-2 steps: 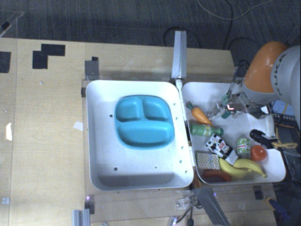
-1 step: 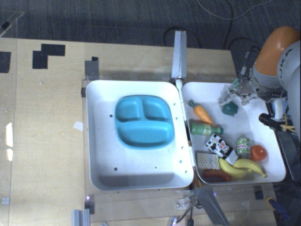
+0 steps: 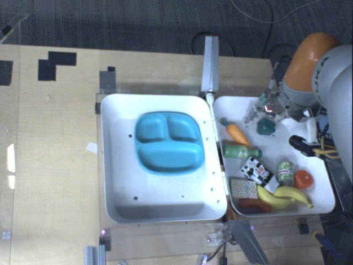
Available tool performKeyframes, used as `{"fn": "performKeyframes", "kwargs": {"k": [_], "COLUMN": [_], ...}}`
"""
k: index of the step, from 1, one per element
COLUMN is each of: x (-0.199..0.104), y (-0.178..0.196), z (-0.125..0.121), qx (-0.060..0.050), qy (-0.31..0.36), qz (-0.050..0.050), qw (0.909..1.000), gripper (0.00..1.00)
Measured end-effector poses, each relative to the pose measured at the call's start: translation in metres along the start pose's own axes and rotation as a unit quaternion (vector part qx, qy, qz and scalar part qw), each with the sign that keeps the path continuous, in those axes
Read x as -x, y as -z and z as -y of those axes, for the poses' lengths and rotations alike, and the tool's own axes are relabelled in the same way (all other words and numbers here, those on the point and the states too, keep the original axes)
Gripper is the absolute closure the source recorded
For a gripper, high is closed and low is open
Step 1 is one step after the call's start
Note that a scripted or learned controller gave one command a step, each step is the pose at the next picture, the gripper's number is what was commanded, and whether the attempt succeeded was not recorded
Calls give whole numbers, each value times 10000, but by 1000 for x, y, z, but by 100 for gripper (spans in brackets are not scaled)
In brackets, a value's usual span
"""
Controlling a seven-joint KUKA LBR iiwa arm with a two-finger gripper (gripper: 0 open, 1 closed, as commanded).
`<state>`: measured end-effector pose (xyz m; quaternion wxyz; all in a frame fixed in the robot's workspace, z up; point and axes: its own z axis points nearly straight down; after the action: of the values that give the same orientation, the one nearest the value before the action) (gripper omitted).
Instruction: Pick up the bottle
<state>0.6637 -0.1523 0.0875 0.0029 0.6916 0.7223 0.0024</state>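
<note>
The bottle is green with a pale label and lies on its side in the right bin, close to that bin's left wall. My gripper hangs over the back of the right bin, up and to the right of the bottle and well apart from it. A teal round object sits just below the gripper. Nothing shows between the gripper and the bottle except an orange carrot.
The right bin also holds a black-and-white patterned box, a yellow banana, a red tomato, a small green can, a speckled sponge and a dark red sausage. A blue divided plate lies in the left bin.
</note>
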Motion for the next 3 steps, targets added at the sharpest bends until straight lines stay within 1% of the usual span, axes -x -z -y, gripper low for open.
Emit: {"fn": "performKeyframes", "kwargs": {"k": [1, 2, 3], "x": [14, -3, -40], "y": [59, 0, 1], "z": [-7, -8, 19], "qx": [1, 0, 4], "qy": [-740, -697, -1142], "qz": [3, 4, -1], "qw": [9973, 9976, 9935], "gripper": [0, 0, 0]}}
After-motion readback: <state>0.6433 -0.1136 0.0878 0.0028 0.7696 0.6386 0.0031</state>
